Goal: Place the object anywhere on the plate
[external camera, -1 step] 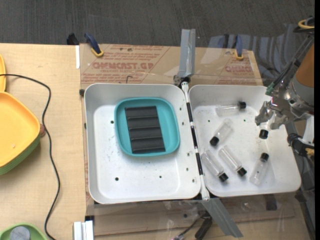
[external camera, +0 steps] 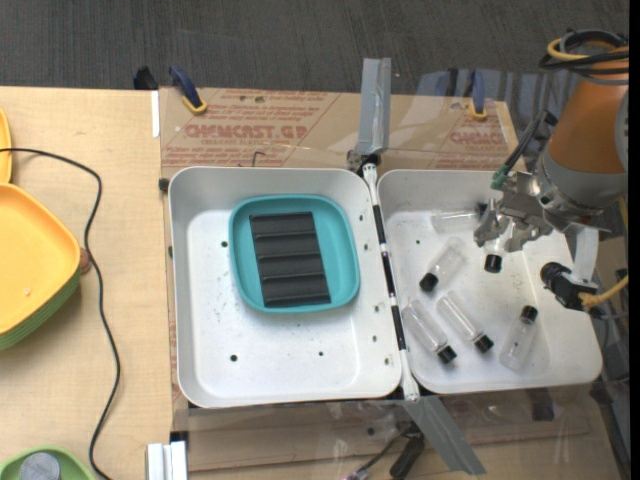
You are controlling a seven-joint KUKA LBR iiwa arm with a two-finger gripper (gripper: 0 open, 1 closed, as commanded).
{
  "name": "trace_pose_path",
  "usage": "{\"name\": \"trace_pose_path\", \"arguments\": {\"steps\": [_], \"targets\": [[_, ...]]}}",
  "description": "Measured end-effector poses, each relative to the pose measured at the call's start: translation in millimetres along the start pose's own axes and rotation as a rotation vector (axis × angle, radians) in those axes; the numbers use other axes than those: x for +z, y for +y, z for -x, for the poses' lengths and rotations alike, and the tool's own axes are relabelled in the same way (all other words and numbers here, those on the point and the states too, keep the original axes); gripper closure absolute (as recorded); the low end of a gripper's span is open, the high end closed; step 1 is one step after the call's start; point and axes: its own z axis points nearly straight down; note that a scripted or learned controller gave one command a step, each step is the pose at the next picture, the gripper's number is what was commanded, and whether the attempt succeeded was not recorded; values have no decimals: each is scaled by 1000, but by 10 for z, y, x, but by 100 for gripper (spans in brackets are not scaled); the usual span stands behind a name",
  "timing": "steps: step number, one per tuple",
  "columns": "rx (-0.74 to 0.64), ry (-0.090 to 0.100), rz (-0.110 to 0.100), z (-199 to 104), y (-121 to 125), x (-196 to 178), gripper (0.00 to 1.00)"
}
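Observation:
A teal plate point(external camera: 345, 263) with a dark ridged insert lies in the left white bin point(external camera: 200, 298). My gripper point(external camera: 497, 236) hangs over the back of the right bin point(external camera: 560, 368), shut on a clear vial point(external camera: 492, 258). The vial's black cap points down just below the fingers, and its body is mostly hidden between them. The plate is well to the gripper's left, across the wall between the two bins.
Several more clear vials with black caps lie loose in the right bin, such as one point(external camera: 443, 266) left of the gripper and one point(external camera: 520, 336) at the front right. Yellow dishes point(external camera: 35, 268) and a black cable point(external camera: 100, 298) sit on the bench at far left.

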Motion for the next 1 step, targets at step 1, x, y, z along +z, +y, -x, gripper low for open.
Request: {"name": "trace_pose_path", "arguments": {"steps": [1], "targets": [[0, 0, 0, 0, 1, -1, 0]]}}
